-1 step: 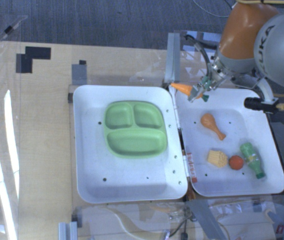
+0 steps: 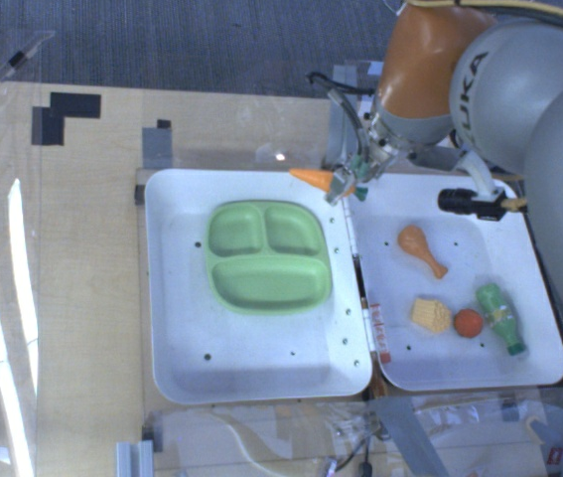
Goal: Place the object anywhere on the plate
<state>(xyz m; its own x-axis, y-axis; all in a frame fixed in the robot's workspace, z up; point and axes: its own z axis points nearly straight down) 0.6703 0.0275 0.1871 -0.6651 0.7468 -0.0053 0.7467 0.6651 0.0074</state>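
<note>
A green plate point(image 2: 266, 256) with three compartments lies in the left white bin point(image 2: 177, 346). My gripper point(image 2: 342, 187) hangs over the ridge between the two bins, just past the plate's far right corner. It is shut on an orange carrot point(image 2: 310, 178), which sticks out sideways to the left from between the fingers. The carrot hovers above the left bin's far rim, a little beyond the plate and apart from it.
The right bin point(image 2: 539, 366) holds a toy drumstick point(image 2: 422, 250), a yellow corn piece point(image 2: 430, 314), a red tomato point(image 2: 469, 323) and a green bottle point(image 2: 500, 318). The arm's orange band point(image 2: 425, 58) and grey body fill the upper right.
</note>
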